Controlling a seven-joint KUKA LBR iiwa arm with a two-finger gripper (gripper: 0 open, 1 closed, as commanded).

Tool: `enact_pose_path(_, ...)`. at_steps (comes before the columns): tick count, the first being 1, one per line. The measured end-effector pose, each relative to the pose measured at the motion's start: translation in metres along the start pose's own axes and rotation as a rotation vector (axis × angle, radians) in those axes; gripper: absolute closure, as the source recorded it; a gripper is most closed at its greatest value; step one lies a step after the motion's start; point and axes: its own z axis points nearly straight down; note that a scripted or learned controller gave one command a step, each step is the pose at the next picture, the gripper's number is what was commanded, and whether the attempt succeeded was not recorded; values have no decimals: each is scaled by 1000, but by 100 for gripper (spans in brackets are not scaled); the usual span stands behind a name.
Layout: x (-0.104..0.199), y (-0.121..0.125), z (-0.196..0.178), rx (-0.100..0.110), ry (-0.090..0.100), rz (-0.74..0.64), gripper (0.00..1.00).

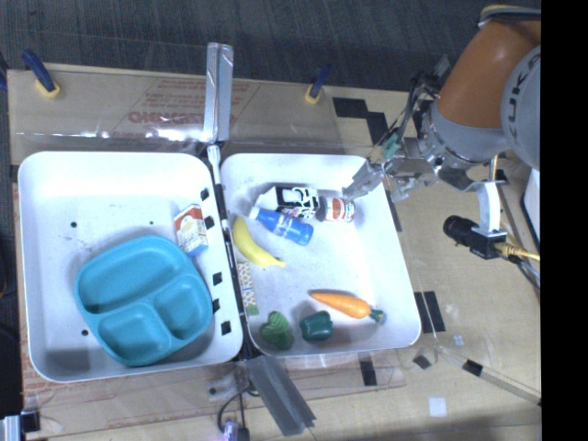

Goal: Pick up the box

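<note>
Reaching in from the right, the arm point(487, 72) held its gripper point(360, 184) over the far right corner of the right bin point(397, 283), just above a small red-and-white can point(336, 209). Whether the gripper was spread or pressed together could not be told at this slant, and nothing was seen pinched in it.

The box point(191, 230), a small red-and-white carton, lay in the left bin point(28, 246), well apart from the gripper. It sat close to that bin's right wall, just beside the far right corner of a blue tray point(142, 301), and looked tilted.

In the right bin a black-and-white pack point(296, 197) lay just left of the can, with a blue bottle point(285, 226) on its side just in front of it. A banana point(254, 244) lay beside the bottle, near the left wall. Nearer the front lay a carrot point(344, 305), a green pepper point(315, 325) and, just left of the pepper, a piece of broccoli point(276, 331).
</note>
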Motion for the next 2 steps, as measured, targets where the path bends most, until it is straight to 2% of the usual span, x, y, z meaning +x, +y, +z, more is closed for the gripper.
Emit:
enact_pose_path(1,-25,-34,-69,-4,-1,27,0)
enact_pose_path(2,12,-9,85,1,0,0,0)
